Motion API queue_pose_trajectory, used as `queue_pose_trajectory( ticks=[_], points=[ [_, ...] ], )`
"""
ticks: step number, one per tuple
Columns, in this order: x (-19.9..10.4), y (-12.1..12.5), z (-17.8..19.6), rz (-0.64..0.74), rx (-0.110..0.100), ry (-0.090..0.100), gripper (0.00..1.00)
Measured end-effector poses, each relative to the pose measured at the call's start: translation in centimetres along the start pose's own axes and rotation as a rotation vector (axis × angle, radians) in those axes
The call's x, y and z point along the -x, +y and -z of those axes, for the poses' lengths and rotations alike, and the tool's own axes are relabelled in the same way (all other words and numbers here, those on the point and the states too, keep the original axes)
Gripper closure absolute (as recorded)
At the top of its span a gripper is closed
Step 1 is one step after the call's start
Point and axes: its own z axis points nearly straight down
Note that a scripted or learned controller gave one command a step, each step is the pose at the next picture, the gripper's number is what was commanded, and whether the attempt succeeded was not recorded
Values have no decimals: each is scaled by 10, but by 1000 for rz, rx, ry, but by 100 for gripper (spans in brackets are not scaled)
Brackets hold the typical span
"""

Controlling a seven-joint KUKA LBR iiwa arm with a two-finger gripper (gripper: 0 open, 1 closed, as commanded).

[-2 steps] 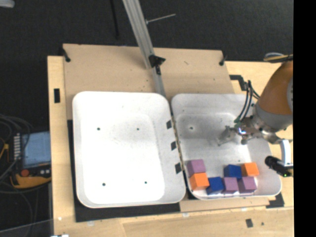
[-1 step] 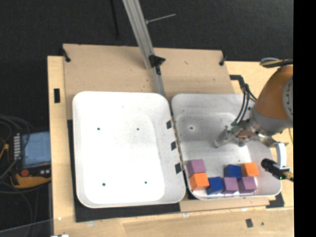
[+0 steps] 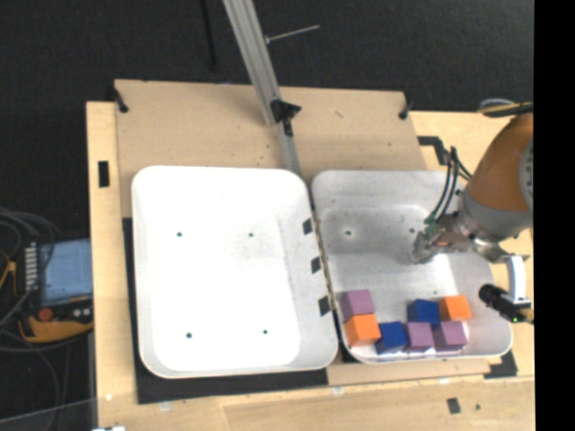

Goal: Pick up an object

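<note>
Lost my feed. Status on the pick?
Gripper low in right bin, nothing seen held. Blocks clustered along the bin's near edge, apart from it. Nothing between.

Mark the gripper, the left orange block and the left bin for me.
gripper [image 3: 425,247]: camera view, at its fingertips.
left orange block [image 3: 363,329]: camera view, top face.
left bin [image 3: 225,268]: camera view, bare floor.

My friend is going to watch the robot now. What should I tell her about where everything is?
End effector: hovering over the bare middle of the right bin, nothing seen in it.
Blocks: all bunched along the near edge of the right bin: a purple block behind an orange block, a blue block, two more purple ones, another blue, another orange.
Left bin: no blocks in it.
Done: nothing picked yet.
Left: go down on one block, grab it, lift it.
</note>
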Motion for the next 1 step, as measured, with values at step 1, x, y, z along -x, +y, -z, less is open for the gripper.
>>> queue_pose_trajectory(
  ticks=[1],
  points=[
    [-1,-7,51,0,-1,1,100]
  ],
)
